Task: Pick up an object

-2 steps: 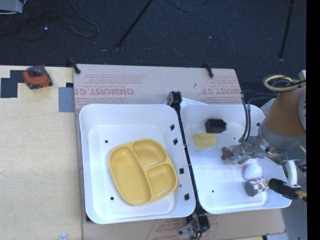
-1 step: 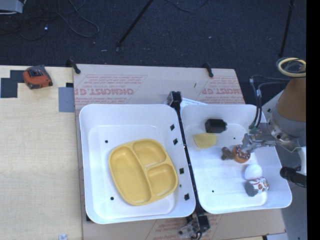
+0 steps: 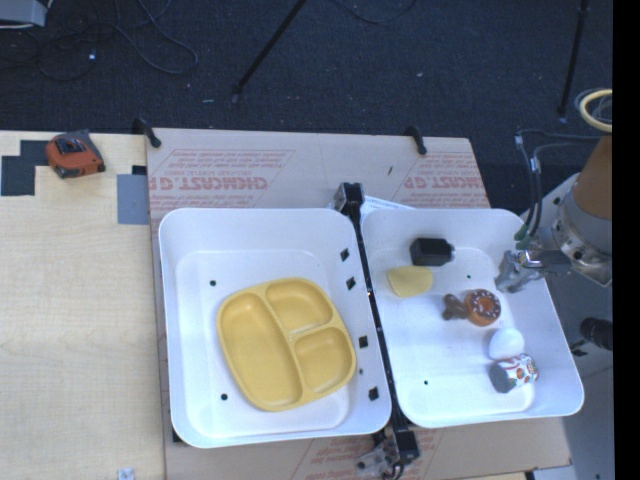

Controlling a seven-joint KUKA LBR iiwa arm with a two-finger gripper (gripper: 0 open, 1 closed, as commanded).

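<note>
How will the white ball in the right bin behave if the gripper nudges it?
The white ball looks round and smooth, so it will probably roll. It seems to lie close to the donut toy and the small can, which may stop it. Likely light, given its small size.

Cardboard sheet (image 3: 300, 168) bears inverted red print, perhaps "CHEMCRAFT".

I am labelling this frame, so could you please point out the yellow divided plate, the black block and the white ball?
yellow divided plate (image 3: 287, 356), camera view, centre divider.
black block (image 3: 431, 251), camera view, top face.
white ball (image 3: 506, 343), camera view, centre.
</note>
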